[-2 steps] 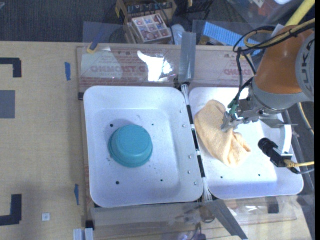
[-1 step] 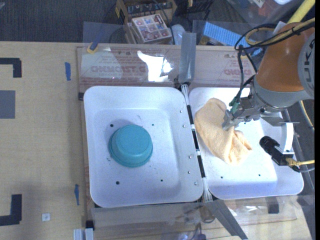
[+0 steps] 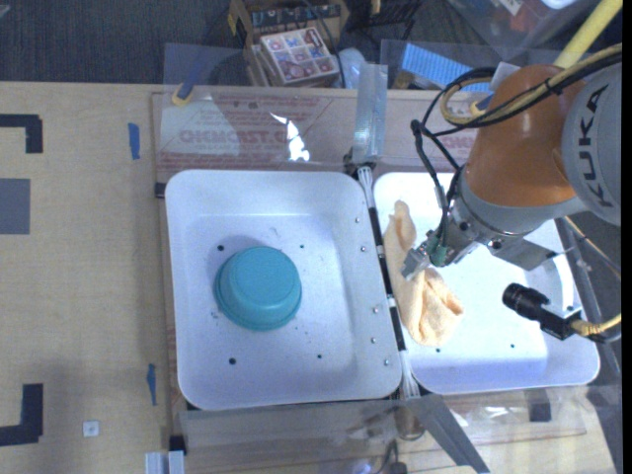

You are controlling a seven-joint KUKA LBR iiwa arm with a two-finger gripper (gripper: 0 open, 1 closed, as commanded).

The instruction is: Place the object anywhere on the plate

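— What's in the bins?
— Left bin [image 3: 188,363]: a teal plate [image 3: 259,286], upside down. Right bin [image 3: 563,363]: a yellow cloth [image 3: 427,299] along the wall nearest the plate.
— The claw [image 3: 423,260]?
— Over the cloth; grip impossible to tell.

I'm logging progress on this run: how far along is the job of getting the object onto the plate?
Nothing looks done yet: the yellow cloth lies in the right bin, against its left wall. In hand: the hand is low over the cloth's middle, though whether it grips the cloth cannot be told. Left: lifting the cloth, carrying it across to the left bin and setting it on the teal plate.
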